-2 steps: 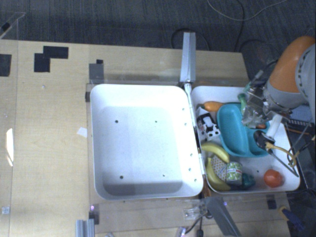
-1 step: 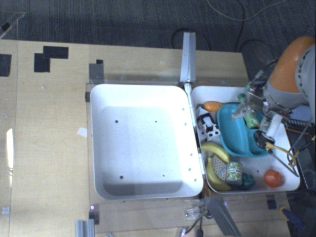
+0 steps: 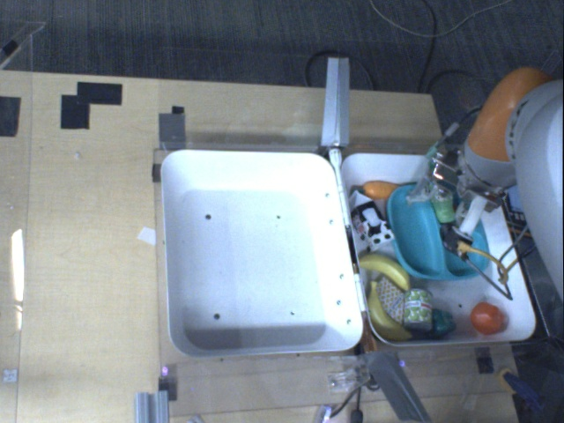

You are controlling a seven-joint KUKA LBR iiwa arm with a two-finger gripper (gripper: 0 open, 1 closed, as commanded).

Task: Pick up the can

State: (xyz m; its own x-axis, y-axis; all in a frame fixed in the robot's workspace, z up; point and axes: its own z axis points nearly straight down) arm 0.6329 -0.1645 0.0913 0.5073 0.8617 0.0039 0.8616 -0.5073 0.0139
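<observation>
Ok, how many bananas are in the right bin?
2, side by side at the bin's front left: one banana just under the blue bowl, the other banana below it. More may hide beneath the bowl.

You see two white bins on a tan table. The right one holds a teal bowl, yellow bananas, an orange-red ball and a green patterned can.

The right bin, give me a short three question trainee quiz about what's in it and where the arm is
1. True or false: the can lies between the end effector's fingers.
2. Which thing lies directly beside the can? A) bananas B) a hammer C) a mug
3. Fill in: the end effector hovers over the ____ bowl.

Key:
1. False; the can lies near the front wall of the right bin, apart from the end effector.
2. A, the bananas.
3. Blue; the blue bowl.
</observation>
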